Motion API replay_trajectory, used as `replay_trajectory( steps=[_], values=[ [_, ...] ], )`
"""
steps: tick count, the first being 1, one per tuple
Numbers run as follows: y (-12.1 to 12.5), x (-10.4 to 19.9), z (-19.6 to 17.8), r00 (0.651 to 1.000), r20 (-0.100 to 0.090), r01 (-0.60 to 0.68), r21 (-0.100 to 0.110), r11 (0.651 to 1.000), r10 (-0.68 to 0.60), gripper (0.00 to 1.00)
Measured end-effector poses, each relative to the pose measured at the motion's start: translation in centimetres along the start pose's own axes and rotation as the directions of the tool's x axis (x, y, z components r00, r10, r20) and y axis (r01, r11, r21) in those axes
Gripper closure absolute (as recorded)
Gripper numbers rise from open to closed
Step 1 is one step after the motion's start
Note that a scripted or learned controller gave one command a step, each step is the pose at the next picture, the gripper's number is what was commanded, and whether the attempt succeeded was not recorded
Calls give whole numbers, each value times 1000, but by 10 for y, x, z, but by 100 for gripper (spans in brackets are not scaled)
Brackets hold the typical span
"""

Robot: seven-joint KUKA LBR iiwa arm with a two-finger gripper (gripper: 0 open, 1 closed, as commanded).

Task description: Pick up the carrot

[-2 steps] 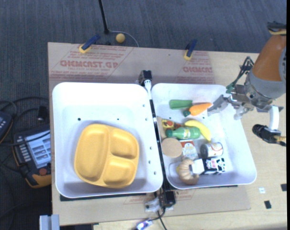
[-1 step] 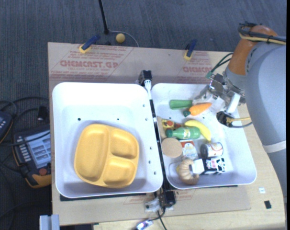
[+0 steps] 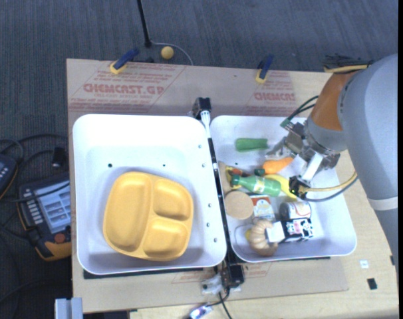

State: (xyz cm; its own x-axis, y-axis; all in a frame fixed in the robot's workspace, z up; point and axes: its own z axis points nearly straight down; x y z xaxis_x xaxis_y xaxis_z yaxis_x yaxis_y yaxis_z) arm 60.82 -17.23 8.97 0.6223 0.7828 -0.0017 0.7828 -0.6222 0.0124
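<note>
Beside claw [image 3: 296, 157]: tapered smooth orange carrot [image 3: 278, 166].

The arm [image 3: 378, 125] is a thick, smooth cylinder in pale grey, rounded like a pipe, with a broad orange band [image 3: 329, 105] just above the wrist. Below that band sits a darker grey metal wrist section, boxier and busier, with small fittings on it. The gripper [image 3: 301, 159] is metallic, with pale, light-coloured fingers [image 3: 310, 169]. A yellow cable [image 3: 324, 190] loops out from the wrist, and thin dark wires run alongside the orange band.
</note>
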Motion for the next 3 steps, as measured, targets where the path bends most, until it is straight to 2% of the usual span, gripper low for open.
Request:
replay_trajectory(
  steps=[1, 2, 3],
  values=[
    [-70, -10, -1, 984, -1, -178, 1, 984, 178, 0],
    [-68, -9, -12, 984, -4, -177, 1, 984, 177, 100],
    [-75, 22, -101, 972, 1, -235, 11, 972, 235, 100]
  ],
)
